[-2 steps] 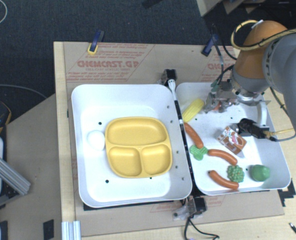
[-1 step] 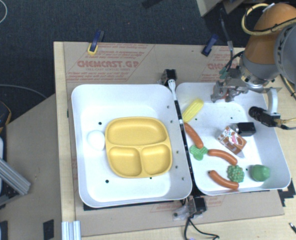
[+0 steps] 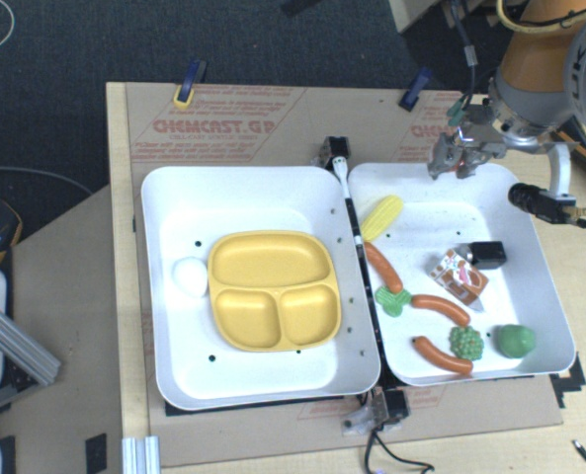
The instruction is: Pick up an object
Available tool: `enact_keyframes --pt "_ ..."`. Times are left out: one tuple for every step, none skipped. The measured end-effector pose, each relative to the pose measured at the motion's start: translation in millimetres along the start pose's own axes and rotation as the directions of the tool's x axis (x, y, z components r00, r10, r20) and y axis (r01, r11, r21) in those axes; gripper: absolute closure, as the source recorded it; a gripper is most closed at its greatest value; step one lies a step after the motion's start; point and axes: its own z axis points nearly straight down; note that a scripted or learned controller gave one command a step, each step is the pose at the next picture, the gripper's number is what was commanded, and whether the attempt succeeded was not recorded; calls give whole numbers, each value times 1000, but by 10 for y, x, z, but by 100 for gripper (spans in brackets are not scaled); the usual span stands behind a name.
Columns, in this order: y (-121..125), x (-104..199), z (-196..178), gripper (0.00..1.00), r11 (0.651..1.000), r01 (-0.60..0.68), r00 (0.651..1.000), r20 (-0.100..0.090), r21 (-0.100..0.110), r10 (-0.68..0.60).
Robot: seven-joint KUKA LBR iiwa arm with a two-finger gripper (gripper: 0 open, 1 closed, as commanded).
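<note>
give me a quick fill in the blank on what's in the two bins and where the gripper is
1. The yellow divided tray lies in the ____ bin.
2. The corn cob is the colour ____.
3. The broccoli floret lies right beside the green ____.
4. The gripper hangs over the ____ rim of the right bin.

Missing words: left; yellow; lime; far

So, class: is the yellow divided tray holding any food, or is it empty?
Empty. The yellow tray in the left bin shows three bare compartments; a white round object lies beside it.
</note>
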Motion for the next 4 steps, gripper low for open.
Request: enact_keyframes --pt "12 -1 -214 100 1000 -1 1000 -1 2 1" --pt "-482 133 -313 100 1000 -3 1000 -3 11 3" --pt "-965 351 -341 100 1000 -2 1000 -4 12 2" --pt "-1047 466 -177 100 1000 -1 1000 -3 12 1"
